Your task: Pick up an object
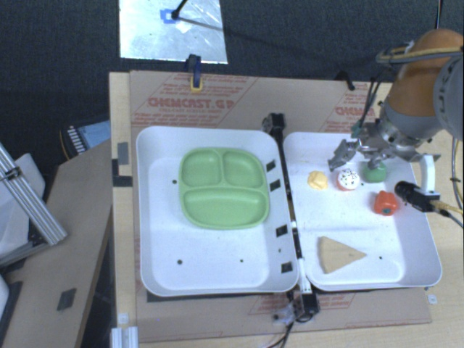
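From above, the arm is reaching in from the right and holding its end effector (346,155) low over the far part of the right bin (413,263), with its fingers spread apart and gripping nothing. Just below it a white dotted ball (348,180) is lying beside a yellow piece (317,180). A green object (375,172) and an orange-red one (386,203) are sitting further right, a tan wedge (337,254) nearer. A green divided plate (222,188) is resting in the left bin (159,267).
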Controlling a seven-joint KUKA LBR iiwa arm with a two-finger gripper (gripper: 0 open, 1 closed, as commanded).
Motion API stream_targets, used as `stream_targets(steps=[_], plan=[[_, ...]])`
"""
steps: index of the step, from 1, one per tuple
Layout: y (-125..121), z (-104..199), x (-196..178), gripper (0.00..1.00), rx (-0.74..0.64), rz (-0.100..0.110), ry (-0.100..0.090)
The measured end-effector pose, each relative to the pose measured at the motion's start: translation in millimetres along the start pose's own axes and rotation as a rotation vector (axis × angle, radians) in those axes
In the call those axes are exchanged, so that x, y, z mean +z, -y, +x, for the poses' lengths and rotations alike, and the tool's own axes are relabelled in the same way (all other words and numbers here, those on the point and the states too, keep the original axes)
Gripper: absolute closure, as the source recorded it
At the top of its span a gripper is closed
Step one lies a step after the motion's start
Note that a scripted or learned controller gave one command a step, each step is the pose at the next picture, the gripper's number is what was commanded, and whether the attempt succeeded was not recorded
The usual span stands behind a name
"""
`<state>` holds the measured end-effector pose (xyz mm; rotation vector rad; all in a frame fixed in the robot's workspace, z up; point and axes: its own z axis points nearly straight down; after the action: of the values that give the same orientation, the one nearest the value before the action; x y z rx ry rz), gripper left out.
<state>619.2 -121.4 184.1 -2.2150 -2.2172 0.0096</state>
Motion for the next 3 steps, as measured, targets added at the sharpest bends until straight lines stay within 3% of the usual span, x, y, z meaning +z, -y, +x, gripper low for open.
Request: stream_targets(steps=[1, 3], plan=[[-3, 0, -6, 0.0, -0.002, -0.011, 0.001], [5, -4, 102, 0.0, -0.001, -0.008, 0.001]])
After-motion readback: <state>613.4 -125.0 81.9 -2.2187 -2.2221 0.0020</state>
